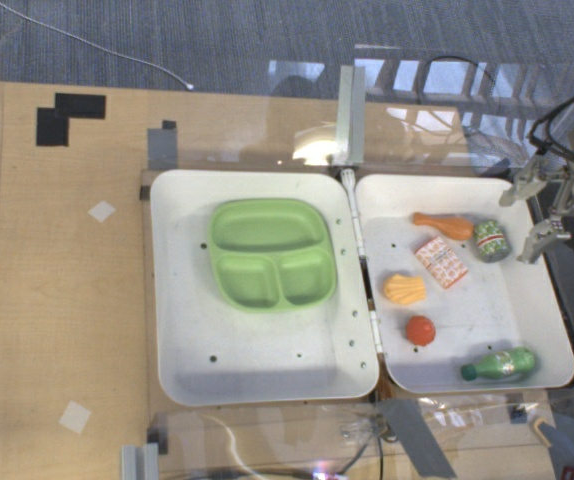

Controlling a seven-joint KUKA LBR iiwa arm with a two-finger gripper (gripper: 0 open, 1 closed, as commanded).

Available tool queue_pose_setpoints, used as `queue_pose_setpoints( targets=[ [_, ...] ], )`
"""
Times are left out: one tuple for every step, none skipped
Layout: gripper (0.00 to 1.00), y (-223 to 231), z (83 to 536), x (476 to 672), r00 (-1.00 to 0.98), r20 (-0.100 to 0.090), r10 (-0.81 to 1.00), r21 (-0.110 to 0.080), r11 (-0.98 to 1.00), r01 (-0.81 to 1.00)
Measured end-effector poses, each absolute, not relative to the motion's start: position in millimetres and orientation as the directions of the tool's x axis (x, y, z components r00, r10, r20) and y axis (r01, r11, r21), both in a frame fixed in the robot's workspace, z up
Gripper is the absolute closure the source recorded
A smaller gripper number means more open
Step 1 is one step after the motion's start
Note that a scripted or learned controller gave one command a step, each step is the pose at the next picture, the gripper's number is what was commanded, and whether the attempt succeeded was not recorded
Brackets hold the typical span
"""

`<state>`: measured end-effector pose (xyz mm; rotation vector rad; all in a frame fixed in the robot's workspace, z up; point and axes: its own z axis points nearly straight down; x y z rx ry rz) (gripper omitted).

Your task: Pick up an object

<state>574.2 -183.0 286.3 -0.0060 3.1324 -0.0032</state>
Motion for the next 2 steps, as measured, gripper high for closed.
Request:
queue_pose_setpoints(
  targets=[
    [0.00,-99.5,115.5,588.7,-0.842,0.002,0.539,0.002,0.842,0.539],
    [0.00,-102.0,100.2,588.7,-0.531,-0.020,0.847,0.029,0.532,0.846]
  ],
)
